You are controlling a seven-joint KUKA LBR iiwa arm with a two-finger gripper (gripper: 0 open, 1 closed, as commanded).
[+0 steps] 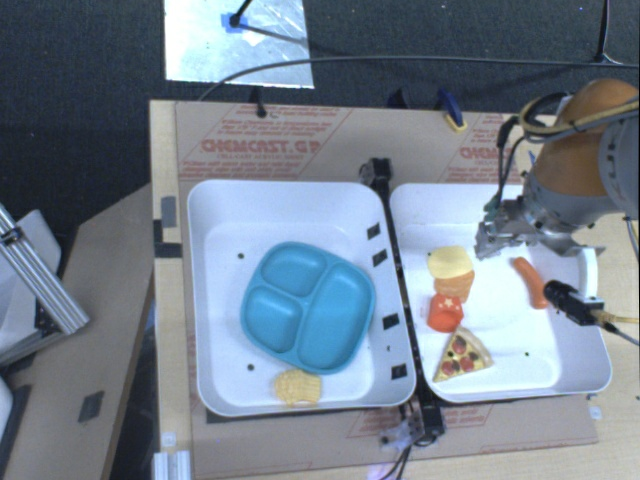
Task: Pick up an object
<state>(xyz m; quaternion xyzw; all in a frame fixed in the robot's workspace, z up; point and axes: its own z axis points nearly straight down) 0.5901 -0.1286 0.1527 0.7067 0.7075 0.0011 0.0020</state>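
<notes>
Orange carrot (529, 280) just right of end effector (492, 244), finger state unclear

So the bench (300, 133) is a brown board with red print, and two white bins (215, 268) (570, 368) sit side by side on it, touching.

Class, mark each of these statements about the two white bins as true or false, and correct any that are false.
1. The blue divided plate lies in the left bin. True.
2. The pizza slice lies on the blue plate. False: it lies in the right bin.
3. The yellow toy sits in the left bin, beside the plate's near edge. True.
4. The orange carrot lies in the left bin. False: it is in the right bin.
5. The hand is over the left bin. False: it is over the right bin.
</notes>
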